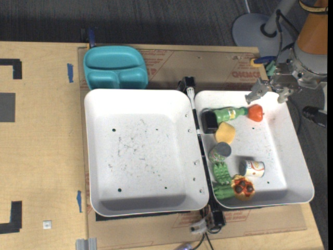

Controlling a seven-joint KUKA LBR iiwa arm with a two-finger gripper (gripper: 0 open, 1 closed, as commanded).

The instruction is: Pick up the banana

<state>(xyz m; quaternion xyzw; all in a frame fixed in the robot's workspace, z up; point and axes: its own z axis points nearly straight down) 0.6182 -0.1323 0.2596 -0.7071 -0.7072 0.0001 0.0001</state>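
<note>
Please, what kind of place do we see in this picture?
Most likely a robotics lab bench set up for grasping trials. A robot arm reaches over two white bins; the right bin holds small toy items, such as a green bottle. Blue tape marks sit on the cardboard-covered bench.

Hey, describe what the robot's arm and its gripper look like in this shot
The arm is grey with an orange band above the wrist. The gripper is bare grey metal, blocky, with a small blue part beside it, and dark cables run along the arm.
</note>
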